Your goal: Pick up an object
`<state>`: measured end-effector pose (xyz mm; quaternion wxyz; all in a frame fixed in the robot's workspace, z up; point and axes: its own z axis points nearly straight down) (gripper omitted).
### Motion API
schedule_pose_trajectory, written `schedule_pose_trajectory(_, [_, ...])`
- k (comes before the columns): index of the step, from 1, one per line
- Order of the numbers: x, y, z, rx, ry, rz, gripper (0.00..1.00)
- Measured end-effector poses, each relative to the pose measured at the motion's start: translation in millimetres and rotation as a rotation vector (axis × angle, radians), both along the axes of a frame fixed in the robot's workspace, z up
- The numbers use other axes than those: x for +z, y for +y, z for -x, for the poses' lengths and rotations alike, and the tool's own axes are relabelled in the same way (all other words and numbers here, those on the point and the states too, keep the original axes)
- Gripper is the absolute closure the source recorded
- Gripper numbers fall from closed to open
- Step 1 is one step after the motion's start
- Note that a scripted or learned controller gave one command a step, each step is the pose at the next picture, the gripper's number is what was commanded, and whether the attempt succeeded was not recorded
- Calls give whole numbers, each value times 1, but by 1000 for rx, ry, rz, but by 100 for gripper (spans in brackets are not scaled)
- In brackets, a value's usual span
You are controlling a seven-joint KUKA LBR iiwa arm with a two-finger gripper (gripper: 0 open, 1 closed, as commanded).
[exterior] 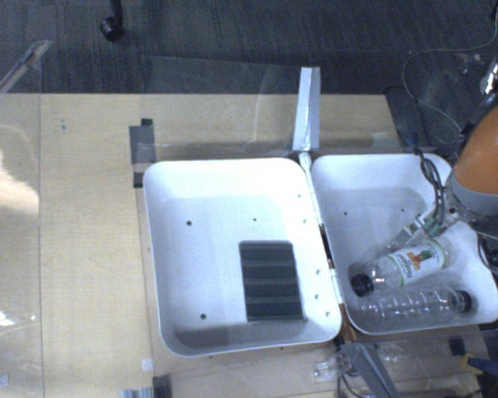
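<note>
In the right bin (356, 180) lie two bottles. A small clear bottle (402, 267) with an orange and green label rests tilted, its black cap pointing left. Below it a longer clear plastic bottle (413, 306) with a black cap at its right end lies along the bin's near wall. My gripper (428, 224) is low in the right bin, at the upper right end of the labelled bottle, touching or nearly touching its base. A dark ribbed rectangular block (270, 280) lies flat in the left bin (164, 240).
My arm's orange band (484, 157) and grey wrist hang over the right bin's right side, with cables trailing there. A metal post (307, 108) stands behind the seam between the bins. Clear panels border the bench at left.
</note>
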<state>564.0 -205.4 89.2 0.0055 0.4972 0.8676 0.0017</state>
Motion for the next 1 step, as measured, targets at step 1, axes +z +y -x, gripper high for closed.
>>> schedule_pose_trajectory(1, [1,27,40,182,-6,3,0])
